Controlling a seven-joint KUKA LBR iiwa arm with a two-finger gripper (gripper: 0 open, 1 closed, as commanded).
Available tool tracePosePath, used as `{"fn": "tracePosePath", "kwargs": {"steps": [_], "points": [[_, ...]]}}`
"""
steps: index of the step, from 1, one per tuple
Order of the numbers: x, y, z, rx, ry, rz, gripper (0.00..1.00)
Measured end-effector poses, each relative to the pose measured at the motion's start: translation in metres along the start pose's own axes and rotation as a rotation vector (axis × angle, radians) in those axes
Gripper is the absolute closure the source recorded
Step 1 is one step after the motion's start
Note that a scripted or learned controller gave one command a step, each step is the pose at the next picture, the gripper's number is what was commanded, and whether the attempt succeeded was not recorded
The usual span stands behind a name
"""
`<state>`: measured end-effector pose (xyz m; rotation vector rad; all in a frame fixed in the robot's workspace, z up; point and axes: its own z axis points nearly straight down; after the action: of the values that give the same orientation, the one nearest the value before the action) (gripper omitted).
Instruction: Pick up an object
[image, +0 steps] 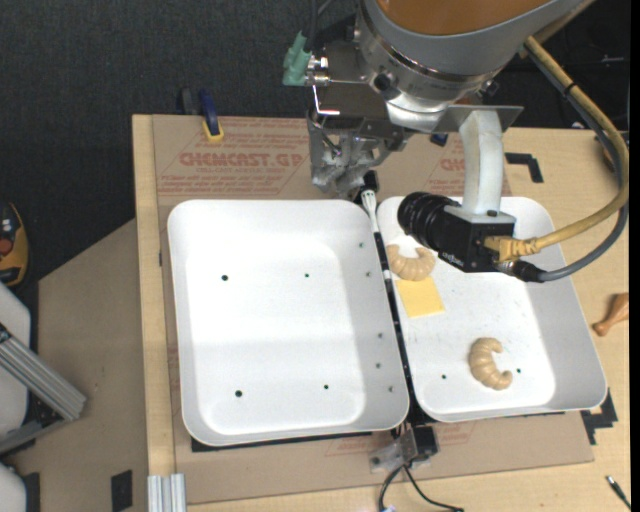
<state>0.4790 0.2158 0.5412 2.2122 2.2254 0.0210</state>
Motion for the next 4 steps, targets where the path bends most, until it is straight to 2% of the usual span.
{"fn": "tracePosePath", "kwargs": {"steps": [1,2,3,4], "points": [[0.008,-0.002,0.114,0.025,-0.013,0.005,1.00],[0.008,0.038,0.001,-0.003,-0.001,0.007,1.00],[0.007,-0.004,0.141,0.028,-0.014,0.005,1.00],[0.008,0.000,0.018,-0.002,0.000,0.005,1.00]]}}
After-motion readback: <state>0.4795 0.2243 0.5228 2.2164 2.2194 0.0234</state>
